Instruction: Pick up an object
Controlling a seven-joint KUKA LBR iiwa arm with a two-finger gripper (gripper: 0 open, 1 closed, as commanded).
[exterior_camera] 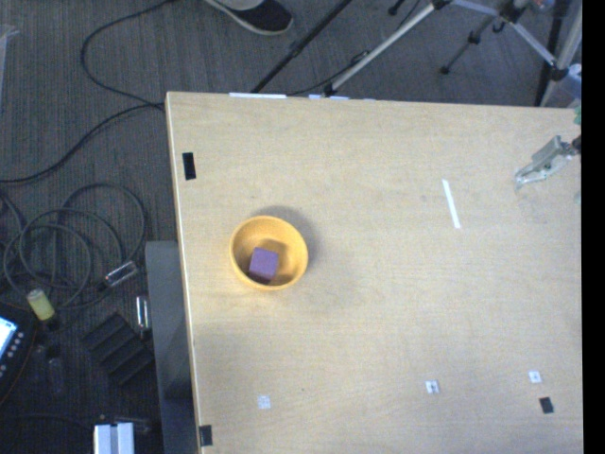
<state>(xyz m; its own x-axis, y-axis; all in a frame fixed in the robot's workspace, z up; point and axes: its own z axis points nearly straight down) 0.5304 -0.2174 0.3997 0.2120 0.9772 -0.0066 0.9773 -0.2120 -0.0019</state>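
Purple cube (264, 264) in round yellow bowl (293, 242)

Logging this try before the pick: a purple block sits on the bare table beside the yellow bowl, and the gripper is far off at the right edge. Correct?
Not quite. The camera view shows the purple block lying inside the yellow bowl, not beside it on the table. The rest stands: the gripper is far off at the right edge.
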